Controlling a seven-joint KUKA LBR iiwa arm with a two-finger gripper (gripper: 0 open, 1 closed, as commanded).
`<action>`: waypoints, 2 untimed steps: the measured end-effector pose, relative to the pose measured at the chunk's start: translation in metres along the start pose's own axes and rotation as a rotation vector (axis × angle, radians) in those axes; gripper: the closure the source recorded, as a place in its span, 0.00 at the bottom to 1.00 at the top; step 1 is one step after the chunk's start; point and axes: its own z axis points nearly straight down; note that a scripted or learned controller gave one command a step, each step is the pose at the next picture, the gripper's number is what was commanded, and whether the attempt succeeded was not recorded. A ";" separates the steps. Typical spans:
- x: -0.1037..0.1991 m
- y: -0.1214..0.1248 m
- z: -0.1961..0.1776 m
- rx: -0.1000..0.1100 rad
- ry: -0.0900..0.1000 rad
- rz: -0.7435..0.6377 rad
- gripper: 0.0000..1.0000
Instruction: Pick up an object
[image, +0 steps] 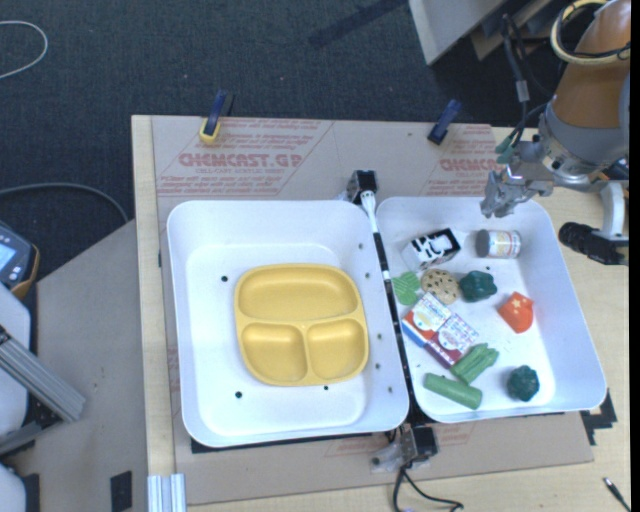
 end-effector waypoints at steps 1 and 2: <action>0.043 -0.046 -0.001 0.014 0.005 -0.002 1.00; 0.084 -0.088 -0.010 0.014 0.006 -0.003 1.00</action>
